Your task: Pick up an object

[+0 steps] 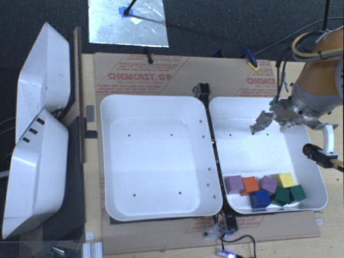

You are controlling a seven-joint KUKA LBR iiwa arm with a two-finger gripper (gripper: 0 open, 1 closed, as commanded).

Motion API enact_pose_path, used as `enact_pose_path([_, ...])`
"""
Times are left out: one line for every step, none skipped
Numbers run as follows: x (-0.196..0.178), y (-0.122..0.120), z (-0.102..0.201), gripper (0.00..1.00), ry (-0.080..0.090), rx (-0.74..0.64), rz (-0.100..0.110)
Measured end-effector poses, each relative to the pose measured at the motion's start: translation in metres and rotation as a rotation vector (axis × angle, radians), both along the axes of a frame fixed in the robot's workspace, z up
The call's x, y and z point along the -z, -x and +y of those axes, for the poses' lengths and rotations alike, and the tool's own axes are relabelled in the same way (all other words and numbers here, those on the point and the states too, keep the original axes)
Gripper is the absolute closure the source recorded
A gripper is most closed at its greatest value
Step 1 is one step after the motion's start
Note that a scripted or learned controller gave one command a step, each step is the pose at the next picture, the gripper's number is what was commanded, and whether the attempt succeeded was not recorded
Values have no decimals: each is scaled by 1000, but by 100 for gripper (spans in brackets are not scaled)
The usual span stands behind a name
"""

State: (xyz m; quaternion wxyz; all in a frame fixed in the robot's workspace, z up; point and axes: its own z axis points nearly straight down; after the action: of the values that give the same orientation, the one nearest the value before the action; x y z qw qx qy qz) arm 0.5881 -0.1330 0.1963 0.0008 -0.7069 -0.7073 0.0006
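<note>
Several small blocks lie clustered along the near edge of the right bin (236, 117): a purple block (233, 183), an orange block (250, 185), a second purple block (267, 184), a yellow block (286, 179), a blue block (260, 198) and two green blocks (280, 196). My gripper (262, 122) hangs over the upper middle of the right bin, well away from the blocks, with the bare white floor under it. No block is at its tip. The arm's orange band (322, 63) rises behind it at the right.
The left bin (156, 104) sits beside the right one, with a black clamp (202, 89) at the top of the seam between them. A black knob (317, 153) juts over the right bin's right wall. A shiny metal sheet (129, 15) lies beyond the bench.
</note>
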Motion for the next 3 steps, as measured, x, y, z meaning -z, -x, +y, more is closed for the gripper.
enact_pose_path([54,7,-8,0,0,1,1])
enact_pose_path([106,8,-7,0,0,0,1])
enact_pose_path([93,7,-8,100,1,1,-4])
